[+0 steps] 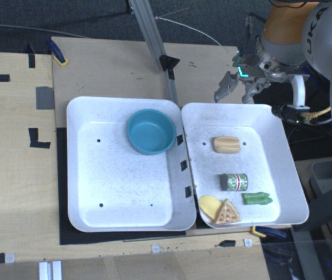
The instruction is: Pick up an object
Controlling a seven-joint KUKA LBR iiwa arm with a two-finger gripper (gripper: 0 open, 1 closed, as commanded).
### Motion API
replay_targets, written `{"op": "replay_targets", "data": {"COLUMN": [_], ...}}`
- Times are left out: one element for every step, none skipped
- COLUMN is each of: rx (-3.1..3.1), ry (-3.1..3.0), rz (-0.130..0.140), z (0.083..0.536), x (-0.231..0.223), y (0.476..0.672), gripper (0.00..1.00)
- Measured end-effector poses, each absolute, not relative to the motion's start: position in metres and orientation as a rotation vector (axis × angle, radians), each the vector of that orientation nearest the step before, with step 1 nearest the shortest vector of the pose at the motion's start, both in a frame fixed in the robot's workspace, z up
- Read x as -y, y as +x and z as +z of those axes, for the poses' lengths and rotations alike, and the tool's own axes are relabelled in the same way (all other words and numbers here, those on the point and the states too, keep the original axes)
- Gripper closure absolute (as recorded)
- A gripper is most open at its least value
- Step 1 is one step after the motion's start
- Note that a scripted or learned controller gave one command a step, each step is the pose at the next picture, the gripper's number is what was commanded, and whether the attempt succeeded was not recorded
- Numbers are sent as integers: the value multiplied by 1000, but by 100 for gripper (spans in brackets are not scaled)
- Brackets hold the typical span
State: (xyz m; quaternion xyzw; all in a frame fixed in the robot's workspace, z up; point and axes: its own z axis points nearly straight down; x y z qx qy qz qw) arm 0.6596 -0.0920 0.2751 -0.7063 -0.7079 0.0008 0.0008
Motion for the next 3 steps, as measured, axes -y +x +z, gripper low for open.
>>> {"op": "replay_targets", "data": {"rx": [2224,2219,2220], "ry": [-2218,-2218,-2216], "rz": [1,10,9], "z": [276,218,154], "x": [92,101,96], "y": [660,656,652], "gripper": [0,0,0]}}
